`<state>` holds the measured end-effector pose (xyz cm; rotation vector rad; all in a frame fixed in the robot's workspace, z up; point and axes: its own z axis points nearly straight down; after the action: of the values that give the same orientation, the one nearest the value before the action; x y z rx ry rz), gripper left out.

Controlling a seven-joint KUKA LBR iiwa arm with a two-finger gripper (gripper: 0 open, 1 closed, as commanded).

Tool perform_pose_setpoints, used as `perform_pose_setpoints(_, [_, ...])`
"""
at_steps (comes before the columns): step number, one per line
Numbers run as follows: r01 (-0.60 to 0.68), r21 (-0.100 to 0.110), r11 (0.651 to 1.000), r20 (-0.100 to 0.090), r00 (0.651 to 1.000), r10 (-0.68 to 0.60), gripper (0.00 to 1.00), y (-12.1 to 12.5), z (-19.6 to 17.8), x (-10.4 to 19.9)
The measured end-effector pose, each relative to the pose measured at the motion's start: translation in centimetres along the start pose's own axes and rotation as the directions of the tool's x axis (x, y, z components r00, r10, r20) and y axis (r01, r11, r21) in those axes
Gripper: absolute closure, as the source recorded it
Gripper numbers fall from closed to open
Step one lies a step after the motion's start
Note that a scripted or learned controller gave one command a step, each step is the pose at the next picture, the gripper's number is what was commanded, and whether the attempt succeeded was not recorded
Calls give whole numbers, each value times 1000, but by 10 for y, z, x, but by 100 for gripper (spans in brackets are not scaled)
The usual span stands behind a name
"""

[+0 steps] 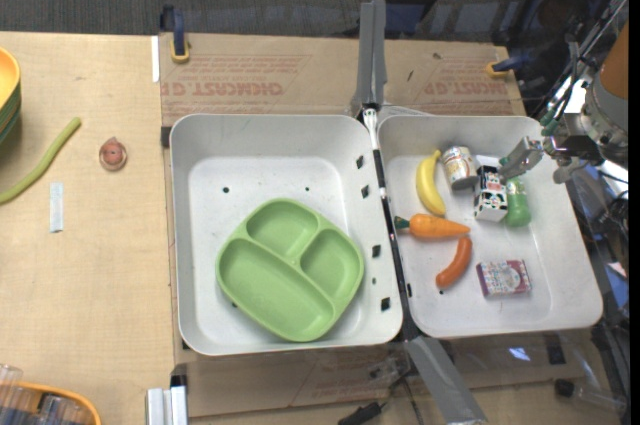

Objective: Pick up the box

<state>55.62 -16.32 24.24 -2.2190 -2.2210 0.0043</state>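
Observation:
A small pink box (503, 278) lies flat near the front right of the right bin (560, 313). My gripper (543, 163) hangs over the bin's far right side, well behind the box and apart from it. Its fingers (519, 158) are open with nothing between them. The left finger is just above a green object (518, 210) and a black-and-white carton (489, 193).
The right bin also holds a banana (430, 185), a small can (458, 165), a carrot (438, 227) and a red-orange sausage (454, 263). A green divided plate (290, 269) lies in the left bin (200, 213). Left of the bins, small items lie on the wooden bench.

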Motion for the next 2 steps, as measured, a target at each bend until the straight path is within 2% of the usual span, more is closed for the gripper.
perform_pose_setpoints(1, [-92, 0, 996, -1, 996, 92, 0, -48, 69, 3])
perform_pose_setpoints(2, [-99, -1, 995, -1, 995, 99, 0, -79, 152, -13])
